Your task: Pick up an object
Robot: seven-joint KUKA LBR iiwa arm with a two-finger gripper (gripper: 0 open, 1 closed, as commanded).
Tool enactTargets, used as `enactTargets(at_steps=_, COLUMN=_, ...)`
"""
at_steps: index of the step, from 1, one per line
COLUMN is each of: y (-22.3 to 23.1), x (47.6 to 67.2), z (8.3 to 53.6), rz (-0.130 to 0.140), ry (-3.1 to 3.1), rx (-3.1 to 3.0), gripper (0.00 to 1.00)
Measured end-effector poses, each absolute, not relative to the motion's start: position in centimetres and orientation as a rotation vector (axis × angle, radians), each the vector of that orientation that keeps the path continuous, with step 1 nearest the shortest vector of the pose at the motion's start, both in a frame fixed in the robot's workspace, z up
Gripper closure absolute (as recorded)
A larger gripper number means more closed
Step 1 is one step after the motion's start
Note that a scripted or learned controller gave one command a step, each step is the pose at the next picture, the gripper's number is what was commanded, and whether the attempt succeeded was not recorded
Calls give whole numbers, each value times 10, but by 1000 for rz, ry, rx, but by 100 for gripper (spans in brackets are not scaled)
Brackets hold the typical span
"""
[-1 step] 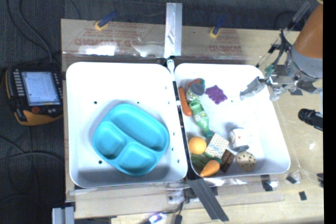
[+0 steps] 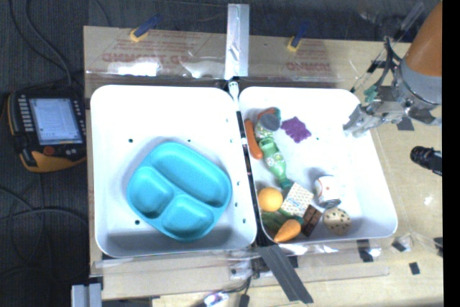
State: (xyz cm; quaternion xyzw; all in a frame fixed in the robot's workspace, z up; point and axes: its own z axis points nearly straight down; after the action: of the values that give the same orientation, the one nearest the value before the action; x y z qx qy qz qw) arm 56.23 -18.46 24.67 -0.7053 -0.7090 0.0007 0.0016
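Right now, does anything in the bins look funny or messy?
Nothing is spilled or broken. The blue divided tray sits crooked in the left bin, and the toys huddle along the right bin's left side.

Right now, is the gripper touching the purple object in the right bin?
Apart. The camera view shows the gripper near the right bin's far right rim, with bare white floor between it and the purple object.
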Motion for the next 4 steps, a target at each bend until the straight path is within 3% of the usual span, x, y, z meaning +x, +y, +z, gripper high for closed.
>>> enactTargets(at_steps=1, y=-217, x=604, z=340, rz=4, ry=-2274, rx=-2170, gripper=100)
enactTargets(at_steps=2, y=-222, x=669, z=269, rz=6, ry=-2414, rx=-2014, gripper=100)
enactTargets(at_steps=3, y=-222, x=670, z=278, rz=13, ry=-2419, rx=-2014, gripper=100)
enactTargets(at_steps=4, y=-223, x=644, z=282, rz=7, ry=-2405, rx=-2025, gripper=100)
